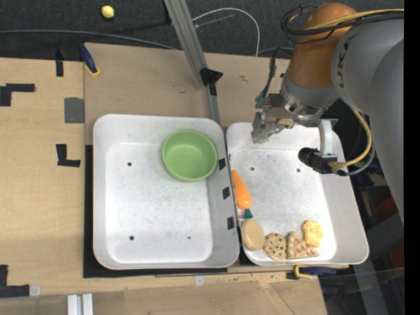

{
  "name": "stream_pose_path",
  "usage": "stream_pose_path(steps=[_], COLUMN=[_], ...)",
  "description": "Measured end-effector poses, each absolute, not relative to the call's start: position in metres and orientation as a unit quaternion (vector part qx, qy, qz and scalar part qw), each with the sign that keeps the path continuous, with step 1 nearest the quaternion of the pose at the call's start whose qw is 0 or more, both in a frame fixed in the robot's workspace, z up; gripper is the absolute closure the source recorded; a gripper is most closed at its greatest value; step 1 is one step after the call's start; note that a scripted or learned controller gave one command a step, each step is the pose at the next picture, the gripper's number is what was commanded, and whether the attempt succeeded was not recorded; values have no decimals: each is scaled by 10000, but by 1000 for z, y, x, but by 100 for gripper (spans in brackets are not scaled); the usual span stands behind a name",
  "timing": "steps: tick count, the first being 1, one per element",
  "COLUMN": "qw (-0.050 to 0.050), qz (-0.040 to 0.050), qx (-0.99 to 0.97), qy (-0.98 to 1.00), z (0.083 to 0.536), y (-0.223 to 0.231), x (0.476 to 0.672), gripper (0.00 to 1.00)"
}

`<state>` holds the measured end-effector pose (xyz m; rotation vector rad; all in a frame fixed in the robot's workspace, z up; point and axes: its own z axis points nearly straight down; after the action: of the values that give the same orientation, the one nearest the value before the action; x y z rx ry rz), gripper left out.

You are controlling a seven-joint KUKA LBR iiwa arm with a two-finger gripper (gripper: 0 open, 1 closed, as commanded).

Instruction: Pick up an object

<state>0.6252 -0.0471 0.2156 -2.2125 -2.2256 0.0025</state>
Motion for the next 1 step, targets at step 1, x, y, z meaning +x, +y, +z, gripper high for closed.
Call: stream_pose_path(steps=[1], qw=[16], qz=[9], qx=[-7050], qy=[-7092], z=[210], y=[0], x=[617], gripper=[100])
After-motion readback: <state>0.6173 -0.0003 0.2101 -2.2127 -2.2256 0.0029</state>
